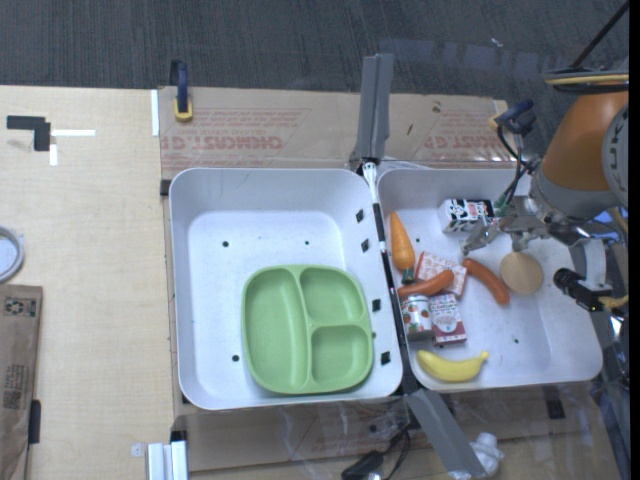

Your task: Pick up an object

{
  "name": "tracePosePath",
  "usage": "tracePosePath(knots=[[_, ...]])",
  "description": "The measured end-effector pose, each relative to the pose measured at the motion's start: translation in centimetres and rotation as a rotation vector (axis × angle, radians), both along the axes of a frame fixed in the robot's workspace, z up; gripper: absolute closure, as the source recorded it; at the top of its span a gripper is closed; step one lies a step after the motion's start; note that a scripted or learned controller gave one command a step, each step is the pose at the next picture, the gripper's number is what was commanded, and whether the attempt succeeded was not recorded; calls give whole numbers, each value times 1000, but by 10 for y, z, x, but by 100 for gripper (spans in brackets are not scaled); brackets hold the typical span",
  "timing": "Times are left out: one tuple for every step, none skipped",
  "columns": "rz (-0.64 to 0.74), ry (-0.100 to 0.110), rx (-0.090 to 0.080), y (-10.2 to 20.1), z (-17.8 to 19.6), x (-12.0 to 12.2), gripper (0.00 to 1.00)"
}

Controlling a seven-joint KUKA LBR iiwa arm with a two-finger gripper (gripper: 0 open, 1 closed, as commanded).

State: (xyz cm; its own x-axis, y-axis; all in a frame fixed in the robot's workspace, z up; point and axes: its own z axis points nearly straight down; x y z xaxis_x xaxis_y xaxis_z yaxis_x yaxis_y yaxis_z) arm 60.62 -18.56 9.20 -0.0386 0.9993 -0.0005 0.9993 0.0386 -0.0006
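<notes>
The right bin holds several toy foods: an orange carrot, a red sausage, a second sausage, a yellow banana, a black-and-white milk carton, a beige ball and red-labelled packets. My gripper hangs low over the bin's upper middle. It is just below the milk carton and just above the red sausage's upper end. Nothing is visibly lifted off the bin floor.
The left bin bears a green divided plate. A grey divider post stands behind the seam between the bins. The grey arm with its orange band comes in over the right bin's far right corner.
</notes>
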Motion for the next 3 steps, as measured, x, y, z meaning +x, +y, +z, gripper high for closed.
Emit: tracePosePath(knots=[[33, 1, 1, 22, -1, -94, 0], [29, 1, 1, 22, 8, -94, 100], [-4, 0, 0, 35, 35, -80, 100]])
